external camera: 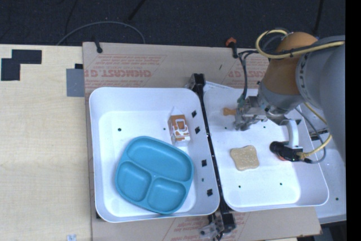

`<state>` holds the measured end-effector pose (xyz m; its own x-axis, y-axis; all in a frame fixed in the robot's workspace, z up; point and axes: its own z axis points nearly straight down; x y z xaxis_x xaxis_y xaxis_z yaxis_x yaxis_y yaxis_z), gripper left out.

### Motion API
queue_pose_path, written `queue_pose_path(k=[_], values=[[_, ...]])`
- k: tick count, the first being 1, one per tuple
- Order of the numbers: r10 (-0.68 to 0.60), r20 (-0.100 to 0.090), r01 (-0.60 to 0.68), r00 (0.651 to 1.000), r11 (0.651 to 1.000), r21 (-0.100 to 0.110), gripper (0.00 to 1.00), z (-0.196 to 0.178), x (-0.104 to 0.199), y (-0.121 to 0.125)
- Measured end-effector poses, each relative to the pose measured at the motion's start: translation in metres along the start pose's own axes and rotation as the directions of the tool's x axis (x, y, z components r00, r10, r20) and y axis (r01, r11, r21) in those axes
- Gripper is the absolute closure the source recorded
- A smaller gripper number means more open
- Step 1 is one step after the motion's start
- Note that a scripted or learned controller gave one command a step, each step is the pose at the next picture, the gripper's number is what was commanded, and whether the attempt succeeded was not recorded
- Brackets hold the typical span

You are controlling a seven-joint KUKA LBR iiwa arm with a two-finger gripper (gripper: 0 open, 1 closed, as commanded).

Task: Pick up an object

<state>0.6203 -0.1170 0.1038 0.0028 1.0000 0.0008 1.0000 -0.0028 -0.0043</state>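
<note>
Toast slice [245, 157] (tan, flat) lies on the floor of the right bin [265, 197]. Above it in the same bin, the gripper [243, 120] hangs apart from it; its jaw state cannot be told. In the left bin [107, 115]: blue divided tray [153, 174], small orange-white box [179, 128].

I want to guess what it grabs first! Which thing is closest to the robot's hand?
The tan toast-shaped piece in the right bin, just below the hand. The small orange box and blue tray sit in the left bin.
</note>
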Motion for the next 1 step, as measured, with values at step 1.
queue_pose_path(k=[1], values=[[-0.002, 0.002, 0.002, 1.000, 1.000, -0.008, 1.00, -0.0579, -0.0068, 0.0085]])
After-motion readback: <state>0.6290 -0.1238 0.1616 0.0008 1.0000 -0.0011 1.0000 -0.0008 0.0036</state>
